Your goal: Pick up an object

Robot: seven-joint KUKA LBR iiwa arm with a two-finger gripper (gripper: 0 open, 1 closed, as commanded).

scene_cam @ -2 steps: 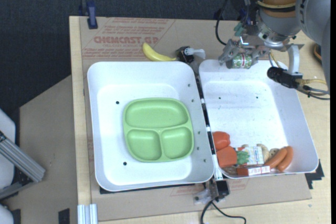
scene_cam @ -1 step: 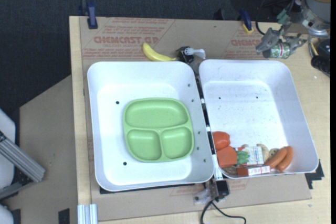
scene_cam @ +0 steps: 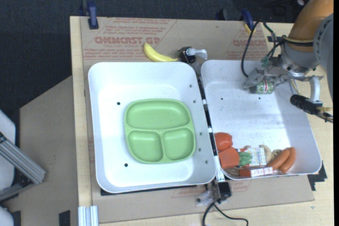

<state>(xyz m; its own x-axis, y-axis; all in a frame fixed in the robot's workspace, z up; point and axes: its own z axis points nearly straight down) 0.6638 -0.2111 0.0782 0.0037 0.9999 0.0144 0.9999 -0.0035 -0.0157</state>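
- Toy food pile [scene_cam: 253, 157], near corner of the right bin [scene_cam: 304, 129]: red pieces, a small packet, an orange sausage [scene_cam: 283, 160] with its long axis running 2 to 8 o'clock.
- Green divided plate [scene_cam: 159, 130], left bin [scene_cam: 106, 114].
- Gripper [scene_cam: 260, 84], far end of right bin; pile lies toward 6 o'clock, well apart. Whether it is released or clenched cannot be told; a greenish blur sits there, possibly nothing.
- Banana [scene_cam: 157, 54], on bench beyond the left bin.

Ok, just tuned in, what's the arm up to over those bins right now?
The gripper sits over the far end of the right bin, with a small green-and-white item right at it; a grasp can't be confirmed. The toy food pile lies at that bin's near end. The green divided plate rests in the left bin, a banana behind it.
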